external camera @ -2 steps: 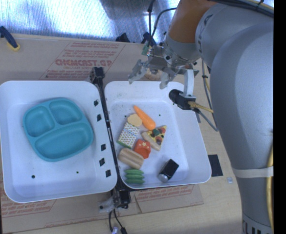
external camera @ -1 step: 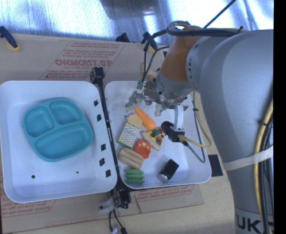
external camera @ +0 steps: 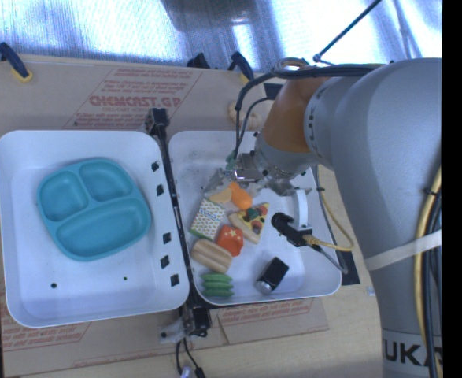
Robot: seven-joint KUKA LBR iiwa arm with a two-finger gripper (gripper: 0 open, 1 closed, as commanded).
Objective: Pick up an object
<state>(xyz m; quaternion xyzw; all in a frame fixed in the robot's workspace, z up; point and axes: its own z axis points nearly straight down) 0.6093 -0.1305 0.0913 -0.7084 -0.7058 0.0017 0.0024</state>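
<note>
White plastic bins sit side by side on a cardboard-covered desk (external camera: 49, 93). The left bin (external camera: 18, 290) holds a teal divided plate (external camera: 94, 207). The right bin (external camera: 325, 278) holds a cluster of toy foods: a checked green-and-white piece (external camera: 208, 218), a red tomato-like piece (external camera: 230, 240), a tan bread-like roll (external camera: 210, 255), a green pod-like piece (external camera: 217, 283), an orange piece (external camera: 241, 196), a pizza-like slice (external camera: 253, 220), and a small black block (external camera: 272, 273) apart from the rest near the front wall.

The grey arm with its orange band (external camera: 290, 120) reaches in from the right, and the tool (external camera: 242, 181) is low over the upper end of the food cluster, close to the orange piece. Its end is hidden among the wrist parts and the toys, so I cannot tell how it is set, and nothing can be seen gripped in it.

By this view, the pick is not yet done: every toy appears to lie on the bin floor. The grasp and lift remain.

Red print on the cardboard reads roughly "CHEMCAST GP", blurred. White letters "UK" show on the arm's base (external camera: 408, 354), part of the maker's name.
</note>
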